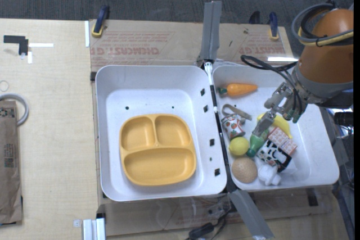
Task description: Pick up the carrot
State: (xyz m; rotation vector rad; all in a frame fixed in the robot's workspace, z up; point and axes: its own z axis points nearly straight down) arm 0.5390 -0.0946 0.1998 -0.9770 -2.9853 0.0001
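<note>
Gripper above the cluttered right bin, carrot lying apart at the far end.

Nearest in the right bin (323, 174) sit a rough tan ball (244, 170) and a smooth yellow lemon (239, 146), beside a black-and-white patterned box (274, 154). In the left bin (107, 121) rests a glossy yellow plate (158, 149) with three compartments. Farther in, the gripper (269, 116) hangs over the clutter, its metal fingers parted slightly and holding nothing I can see. Farthest, the tapered orange carrot (241, 89) with a green stub lies flat on the bin floor, left of the gripper and apart from it.
</note>
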